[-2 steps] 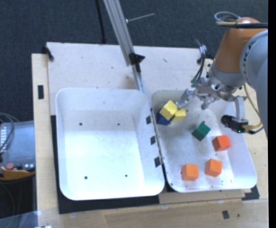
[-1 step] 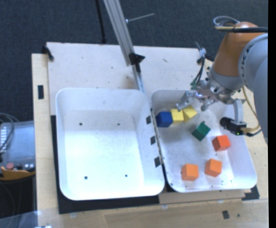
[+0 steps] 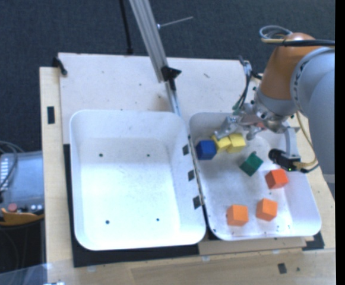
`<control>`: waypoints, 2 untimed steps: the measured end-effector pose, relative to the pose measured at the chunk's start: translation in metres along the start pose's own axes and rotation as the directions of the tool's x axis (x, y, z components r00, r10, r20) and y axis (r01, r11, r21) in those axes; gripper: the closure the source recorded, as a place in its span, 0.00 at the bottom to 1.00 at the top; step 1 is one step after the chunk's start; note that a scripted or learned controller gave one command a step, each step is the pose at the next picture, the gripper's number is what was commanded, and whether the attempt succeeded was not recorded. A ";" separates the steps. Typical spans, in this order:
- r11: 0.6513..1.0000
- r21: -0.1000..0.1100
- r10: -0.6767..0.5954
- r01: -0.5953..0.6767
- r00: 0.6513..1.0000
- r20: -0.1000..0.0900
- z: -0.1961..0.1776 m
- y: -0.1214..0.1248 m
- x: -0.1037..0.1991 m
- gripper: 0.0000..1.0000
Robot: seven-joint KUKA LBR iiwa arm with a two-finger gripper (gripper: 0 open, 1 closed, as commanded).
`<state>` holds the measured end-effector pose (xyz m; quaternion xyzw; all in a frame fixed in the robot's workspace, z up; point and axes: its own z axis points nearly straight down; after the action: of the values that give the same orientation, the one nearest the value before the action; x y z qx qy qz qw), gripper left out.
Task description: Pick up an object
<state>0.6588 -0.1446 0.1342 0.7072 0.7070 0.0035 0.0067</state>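
Two bins side by side on the bench (image 3: 119, 82): left bin (image 3: 130, 180) at frame centre-left; right bin (image 3: 303, 209) at centre-right, holding six blocks; three blocks (image 3: 222, 144) clustered at its upper left, below the gripper (image 3: 239, 126); one block (image 3: 251, 164) mid-bin; three blocks (image 3: 266, 209) toward its lower right.

Claw (image 3: 236, 125) too small and blurred to read finger spread. Yellow block (image 3: 230, 142) partly hidden under claw, contact unclear. Arm (image 3: 306, 70) cut off at right edge. Far rim of right bin (image 3: 291, 230) hidden behind wrist. Grey box (image 3: 19, 180) cropped at left edge.
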 end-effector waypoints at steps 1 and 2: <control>1.000 0.000 0.002 -0.002 1.000 0.003 -0.010 0.000 -0.003 1.00; 1.000 0.007 -0.003 0.003 1.000 -0.003 -0.073 -0.002 0.000 1.00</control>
<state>0.6562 -0.1447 0.2076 0.7063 0.7079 0.0021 0.0035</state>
